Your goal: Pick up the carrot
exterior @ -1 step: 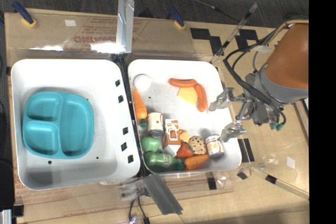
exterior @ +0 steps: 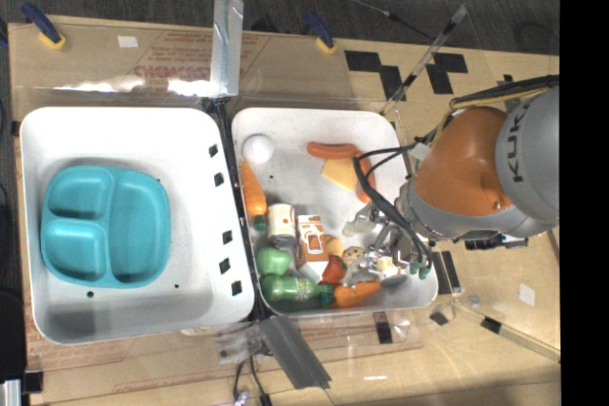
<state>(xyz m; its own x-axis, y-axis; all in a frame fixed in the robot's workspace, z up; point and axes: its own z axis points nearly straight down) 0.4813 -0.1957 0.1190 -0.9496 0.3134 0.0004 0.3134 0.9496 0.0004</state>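
Observation:
A carrot (exterior: pixel 358 294) with a green leafy end lies along the front wall of the right bin (exterior: pixel 285 121), near its front right corner. A second long orange piece (exterior: pixel 253 191), possibly another carrot, lies against that bin's left wall. My gripper (exterior: pixel 379 260) hangs low over the bin's front right part, just above and behind the front carrot. Its tip is tangled in cables and clutter. Whether it touches the carrot cannot be told. The grey and orange arm (exterior: pixel 466 171) reaches in from the right.
The right bin also holds a white ball (exterior: pixel 257 147), a sausage (exterior: pixel 332 148), a yellow cheese wedge (exterior: pixel 339 173), two small boxes (exterior: pixel 297 231), green vegetables (exterior: pixel 284 276) and a red piece (exterior: pixel 333 269). A teal divided plate (exterior: pixel 105 223) sits in the left bin (exterior: pixel 124 121).

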